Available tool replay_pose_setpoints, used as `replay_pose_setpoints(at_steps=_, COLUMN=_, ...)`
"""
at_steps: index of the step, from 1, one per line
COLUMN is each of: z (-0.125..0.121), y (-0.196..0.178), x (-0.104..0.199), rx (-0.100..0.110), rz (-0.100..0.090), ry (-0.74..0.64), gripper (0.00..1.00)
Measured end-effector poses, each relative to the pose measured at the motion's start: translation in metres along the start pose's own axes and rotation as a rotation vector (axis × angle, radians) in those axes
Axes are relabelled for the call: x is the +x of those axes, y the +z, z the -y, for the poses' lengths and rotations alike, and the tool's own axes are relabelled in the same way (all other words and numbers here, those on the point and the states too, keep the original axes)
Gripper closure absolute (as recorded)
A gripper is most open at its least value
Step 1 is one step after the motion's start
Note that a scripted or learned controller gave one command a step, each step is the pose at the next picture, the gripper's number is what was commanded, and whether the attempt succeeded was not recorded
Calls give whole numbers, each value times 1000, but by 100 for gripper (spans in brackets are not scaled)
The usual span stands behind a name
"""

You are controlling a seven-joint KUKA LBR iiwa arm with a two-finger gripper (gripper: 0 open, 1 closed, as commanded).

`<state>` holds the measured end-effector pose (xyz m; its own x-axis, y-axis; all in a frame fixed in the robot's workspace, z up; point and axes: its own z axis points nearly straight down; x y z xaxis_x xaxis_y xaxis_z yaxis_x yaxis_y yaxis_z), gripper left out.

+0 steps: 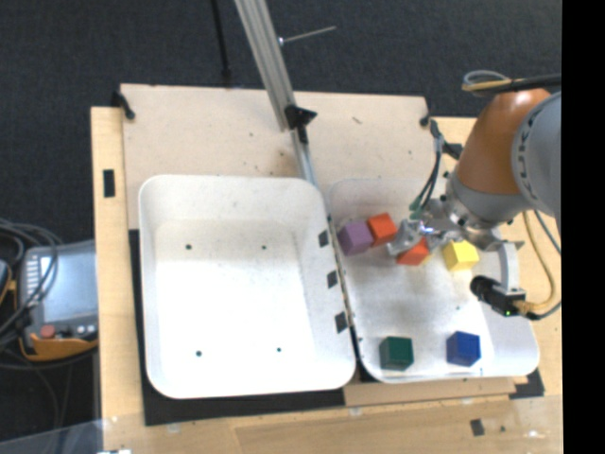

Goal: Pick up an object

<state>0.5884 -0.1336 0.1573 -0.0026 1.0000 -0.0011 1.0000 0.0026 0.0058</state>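
Hovering over smooth coloured cubes, metal end effector in white bin.

The arm reaches in from the right, tool lowered.

Dark carpeted floor all around, and a pale wooden counter sits in the middle of it. A slim metal post slants up from the counter's back. Off left, a grey control box with cables trailing.
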Motion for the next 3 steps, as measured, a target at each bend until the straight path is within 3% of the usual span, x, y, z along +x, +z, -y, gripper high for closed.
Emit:
replay_pose_setpoints(at_steps=2, z=-19, y=-120, x=-7, rx=-2, rz=1, ry=-2, gripper=100)
replay_pose_setpoints(at_steps=3, z=-18, y=-104, x=48, rx=7, rz=-2, ry=-4, gripper=100)
